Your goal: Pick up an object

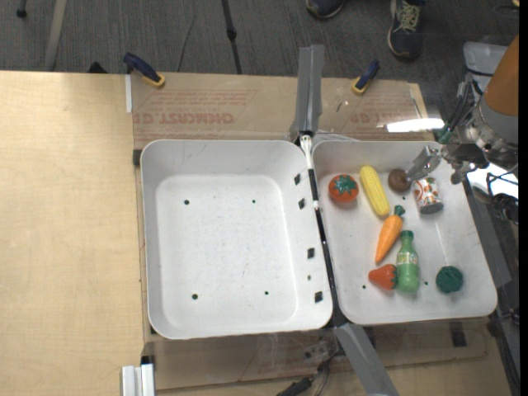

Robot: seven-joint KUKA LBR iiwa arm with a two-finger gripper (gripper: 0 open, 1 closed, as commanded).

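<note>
Your grey arm with the orange band (pixel 502 97) comes in from the right edge, and its two-finger metal gripper (pixel 441 162) hangs over the upper right part of the right-hand shallow white bin (pixel 474 299). You can see the fingers spread apart, standing wide, with nothing between them. Just below the gripper lies a small white can with a red printed label (pixel 427 195), tilted on its side, and just left of the gripper sits a small brown round object (pixel 398 179); whether either touches a fingertip cannot be told.

The rest of your candidates lie in the same bin: a red tomato with a green stem (pixel 344 188) at the upper left, a yellow corn cob (pixel 374 190) just beside it, an orange carrot (pixel 388 234) below the corn, a green plastic bottle (pixel 407 262) next to a small red pepper (pixel 383 277), and a dark green ball-like piece (pixel 450 279) toward the lower right.

The left-hand white bin (pixel 157 246) lies beside it, past the grey divider (pixel 310 97).
</note>
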